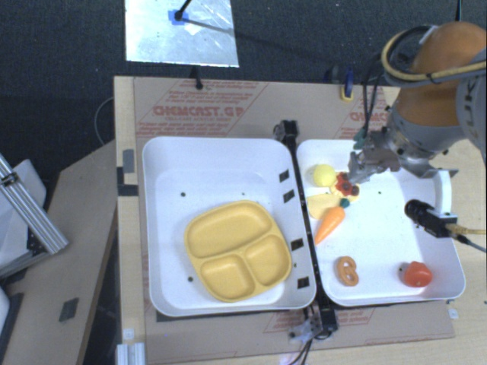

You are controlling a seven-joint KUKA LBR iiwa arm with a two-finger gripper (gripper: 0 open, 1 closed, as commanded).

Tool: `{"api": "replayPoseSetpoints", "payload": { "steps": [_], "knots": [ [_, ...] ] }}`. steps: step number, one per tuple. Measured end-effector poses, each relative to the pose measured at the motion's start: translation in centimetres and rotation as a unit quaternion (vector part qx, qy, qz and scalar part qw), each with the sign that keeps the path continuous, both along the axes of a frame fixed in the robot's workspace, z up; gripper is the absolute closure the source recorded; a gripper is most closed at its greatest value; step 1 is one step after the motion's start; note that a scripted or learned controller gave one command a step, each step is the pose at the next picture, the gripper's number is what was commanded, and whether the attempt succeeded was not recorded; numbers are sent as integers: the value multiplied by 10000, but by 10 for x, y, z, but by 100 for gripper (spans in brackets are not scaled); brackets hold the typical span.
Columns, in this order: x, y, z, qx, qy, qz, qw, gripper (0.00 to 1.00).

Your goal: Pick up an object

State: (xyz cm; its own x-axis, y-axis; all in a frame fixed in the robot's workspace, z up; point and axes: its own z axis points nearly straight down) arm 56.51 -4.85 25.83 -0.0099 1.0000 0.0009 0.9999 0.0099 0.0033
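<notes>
Apparently the gripper [351, 175] hangs low over the right bin [380, 238], near that bin's far left corner, just beside a small yellow ball [324, 175] and a little red and green piece [345, 186] lying at its tip. Whether anything is pinched there cannot be told; the tool's end is too small and dark to read.

Other toy food lies in the same bin: a pale yellow wedge [323, 202] touching an orange carrot [329, 223] toward the left wall, a pretzel [347, 271] near the front edge, and a red tomato [415, 274] toward the front right corner. The left bin [171, 204] carries a yellow divided plate [238, 249].

These toys look like light, hollow plastic, stiff and smooth, so likely slippery. The ball would probably roll off a poor pinch; it wants a grip across its middle. The carrot seems the kinder choice, taken across its thick upper end, where the sides run nearly parallel.
</notes>
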Motion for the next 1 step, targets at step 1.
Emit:
{"api": "replayPoseSetpoints", "payload": {
  "steps": [1],
  "knots": [
    [21, 48, -20, 2, 6, 0, 10000, 100]
  ]
}}
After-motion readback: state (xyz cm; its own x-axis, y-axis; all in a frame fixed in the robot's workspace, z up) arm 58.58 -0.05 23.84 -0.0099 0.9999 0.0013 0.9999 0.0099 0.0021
